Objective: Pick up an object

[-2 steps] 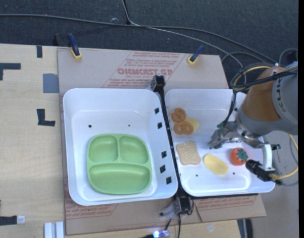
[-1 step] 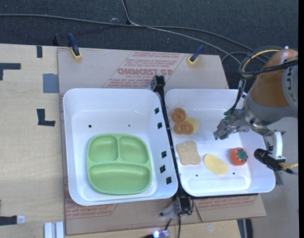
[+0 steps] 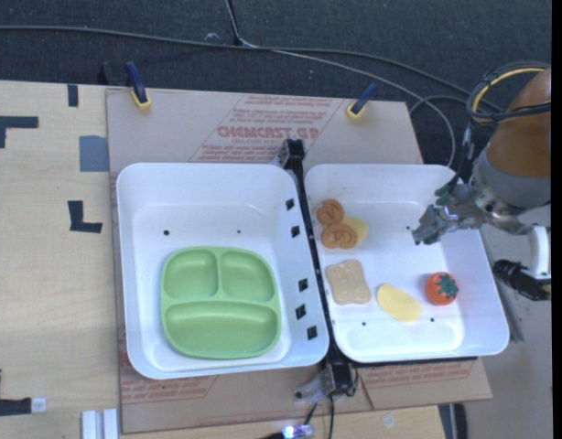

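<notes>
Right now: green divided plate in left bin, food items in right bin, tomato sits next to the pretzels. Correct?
Not quite. The tomato sits apart from the pretzels, by the yellow piece near the right bin's front. The camera view shows it. The green divided plate is in the left bin.

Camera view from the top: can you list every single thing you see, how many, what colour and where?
bins: 2, white, side by side on the bench.
divided plate: 1, green, three sections, lying in the left bin.
pretzel-shaped toys: 2, brown, right bin by the divider, far end.
toast slice toy: 1, tan, right bin, nearer than the pretzels.
lemon-like toy: 1, yellow, right bin, right of the toast.
tomato toy: 1, red with a green top, right bin, right of the lemon.
clamps: 2, blue and yellow, far edge of the cardboard sheet.
cables: several, black, across the dark floor behind.
gripper: 1, grey, above the right bin's right part, holding nothing.
arm: 1, grey and orange, at the right.
</notes>
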